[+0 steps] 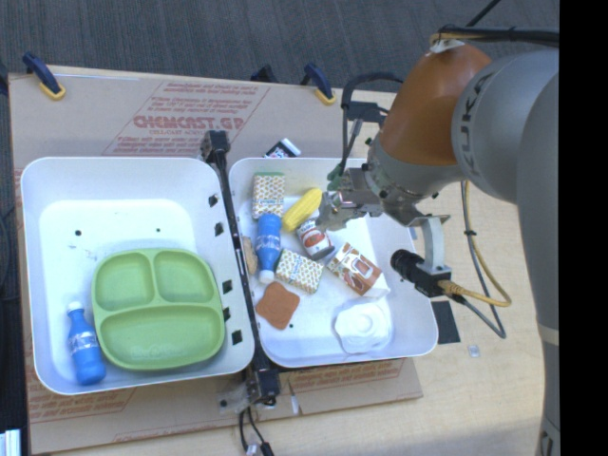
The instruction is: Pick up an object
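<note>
Above, the gripper [334, 207] hangs low in the right bin [418, 335], beside the corn cob [302, 208]; its opening cannot be told. Cob's long axis runs diagonally, tip toward upper right.

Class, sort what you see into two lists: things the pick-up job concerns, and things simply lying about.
Job in hand:
end effector
yellow corn
small can
brown carton

Lying about:
green divided plate
blue bottle in the left bin
blue clamps
cardboard sheet
</note>
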`<state>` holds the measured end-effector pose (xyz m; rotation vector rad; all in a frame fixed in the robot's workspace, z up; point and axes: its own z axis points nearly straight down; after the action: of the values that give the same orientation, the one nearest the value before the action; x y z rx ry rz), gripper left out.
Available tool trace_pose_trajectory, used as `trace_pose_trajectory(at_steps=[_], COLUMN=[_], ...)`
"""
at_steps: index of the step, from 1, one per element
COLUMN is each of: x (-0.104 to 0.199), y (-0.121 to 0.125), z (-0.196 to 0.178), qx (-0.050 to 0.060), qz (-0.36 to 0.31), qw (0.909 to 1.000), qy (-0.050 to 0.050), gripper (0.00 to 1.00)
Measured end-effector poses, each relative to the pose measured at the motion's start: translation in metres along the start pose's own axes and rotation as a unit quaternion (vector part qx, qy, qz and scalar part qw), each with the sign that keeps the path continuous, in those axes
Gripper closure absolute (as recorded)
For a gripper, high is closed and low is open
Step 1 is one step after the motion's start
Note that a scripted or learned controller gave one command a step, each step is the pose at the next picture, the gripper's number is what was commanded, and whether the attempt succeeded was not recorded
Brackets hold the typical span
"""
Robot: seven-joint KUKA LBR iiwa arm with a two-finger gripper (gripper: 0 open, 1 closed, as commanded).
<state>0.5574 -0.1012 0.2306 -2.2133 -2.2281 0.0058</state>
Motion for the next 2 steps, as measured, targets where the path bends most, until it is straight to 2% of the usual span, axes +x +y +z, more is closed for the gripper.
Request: trace_pose_trajectory(at_steps=[1, 2], x=[0.018, -0.006], y=[0.061, 0.018], z=[0.039, 0.015], qx=[0.0, 0.0], qz=[-0.001, 0.0], qw=[1.0, 1.0], qy=[0.0, 0.0], gripper=[1.0, 1.0])
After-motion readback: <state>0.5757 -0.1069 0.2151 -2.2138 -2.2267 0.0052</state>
